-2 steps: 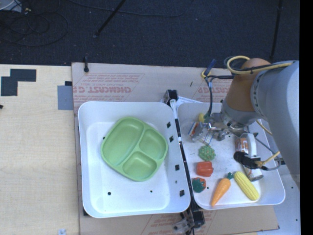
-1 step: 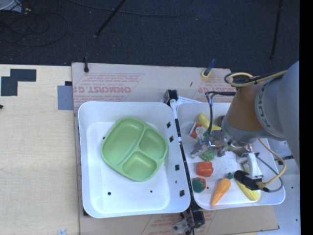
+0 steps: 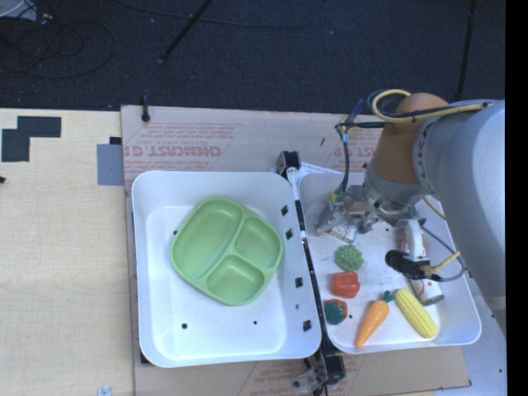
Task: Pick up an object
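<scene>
- Arm: enters from the right edge, grey body with the orange band above the wrist; the wrist angles down and to the left over the far part of the right bin.
- Gripper: positioned low over the right bin's far-left area, close to the divider between the bins. Finger state cannot be determined; the mechanism is cluttered and blurred.
- No object is visibly held between the fingers.
- Right bin contents: green broccoli piece just in front of the gripper; red piece directly nearer than that; a red-and-green item by the left wall; carrot and corn cob side by side at the near end.
- Left bin: holds a green divided plate, lying tilted.
</scene>
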`<state>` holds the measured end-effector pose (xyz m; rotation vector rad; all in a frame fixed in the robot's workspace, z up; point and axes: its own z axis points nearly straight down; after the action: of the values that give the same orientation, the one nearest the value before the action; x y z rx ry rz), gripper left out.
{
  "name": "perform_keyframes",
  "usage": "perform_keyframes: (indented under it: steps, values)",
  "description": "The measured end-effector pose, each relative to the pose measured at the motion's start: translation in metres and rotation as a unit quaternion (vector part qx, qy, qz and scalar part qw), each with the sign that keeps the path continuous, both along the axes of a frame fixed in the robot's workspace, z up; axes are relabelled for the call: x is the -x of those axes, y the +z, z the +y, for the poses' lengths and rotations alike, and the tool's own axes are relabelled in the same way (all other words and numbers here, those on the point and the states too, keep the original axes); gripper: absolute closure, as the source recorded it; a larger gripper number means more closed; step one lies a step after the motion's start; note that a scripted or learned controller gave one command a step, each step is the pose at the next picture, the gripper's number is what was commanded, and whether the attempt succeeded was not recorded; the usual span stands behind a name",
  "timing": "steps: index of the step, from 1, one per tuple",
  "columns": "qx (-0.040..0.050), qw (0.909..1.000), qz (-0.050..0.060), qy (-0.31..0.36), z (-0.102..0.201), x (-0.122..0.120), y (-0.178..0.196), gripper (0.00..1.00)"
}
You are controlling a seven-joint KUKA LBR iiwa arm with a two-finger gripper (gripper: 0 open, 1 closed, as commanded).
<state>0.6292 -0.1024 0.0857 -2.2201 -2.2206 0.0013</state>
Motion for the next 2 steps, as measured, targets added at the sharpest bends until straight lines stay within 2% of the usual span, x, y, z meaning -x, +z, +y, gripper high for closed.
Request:
perform_keyframes:
  steps: [1, 2]
  values:
    - [-0.001, 1.0, 0.004, -0.001, -0.005, 0.087, 0.009, 0.0]
    - [0.0, 1.0, 0.0, 0.0, -0.017, -0.012, 0.0, 0.0]
